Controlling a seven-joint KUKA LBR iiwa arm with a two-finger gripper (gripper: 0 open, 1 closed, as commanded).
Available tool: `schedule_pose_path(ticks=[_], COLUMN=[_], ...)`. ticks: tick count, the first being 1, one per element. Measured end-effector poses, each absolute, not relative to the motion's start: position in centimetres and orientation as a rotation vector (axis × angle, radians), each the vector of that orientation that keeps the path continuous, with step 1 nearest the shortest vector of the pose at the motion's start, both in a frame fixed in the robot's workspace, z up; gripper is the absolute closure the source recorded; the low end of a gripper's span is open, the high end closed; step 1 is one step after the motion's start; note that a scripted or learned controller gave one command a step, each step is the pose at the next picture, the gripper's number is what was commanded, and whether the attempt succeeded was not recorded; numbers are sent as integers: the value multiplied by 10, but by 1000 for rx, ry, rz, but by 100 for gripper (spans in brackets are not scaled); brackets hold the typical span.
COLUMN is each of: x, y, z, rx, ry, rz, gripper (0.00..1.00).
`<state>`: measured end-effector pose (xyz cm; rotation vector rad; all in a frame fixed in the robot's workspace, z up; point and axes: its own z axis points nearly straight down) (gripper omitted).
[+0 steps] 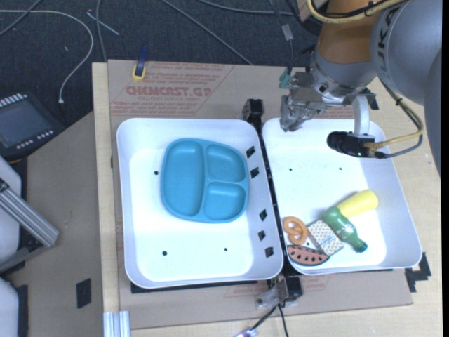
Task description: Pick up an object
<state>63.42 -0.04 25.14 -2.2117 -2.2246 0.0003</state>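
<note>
A grey robot arm with an orange band above its wrist reaches in from the right and hangs its claw (293, 121) over the far left corner of the right bin (400, 188), close to the divide between the two shallow white bins on the desk (105, 188). The claw's fingers point down toward the bin's rim, and nothing shows between them; whether they stand open or closed cannot be told from this angle.

The objects on offer lie well apart from the claw, gathered at the near end of the right bin. A green bottle with a yellow cap (349, 220) lies on its side, tilted, its yellow end toward the far right. Just beside its green end sits a small checkered item (324, 235), and next to that an orange pretzel-shaped piece (295, 229). A slice-shaped toy with a dark rim (307, 255) rests at the bin's near edge, touching or nearly touching the pretzel shape.

In the left bin (140, 251), a blue divided plate (205, 180) lies flat near the middle, its three compartments facing up.

A sheet of printed cardboard (168, 86) lies under both bins, and cables (84, 20) trail over the dark floor beyond.
</note>
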Motion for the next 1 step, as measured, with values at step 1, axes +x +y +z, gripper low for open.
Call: schedule_pose_path(ticks=[1], x=[633], y=[50], z=[239], rx=[-2212], ry=[-2224], rz=[2], gripper=[100])
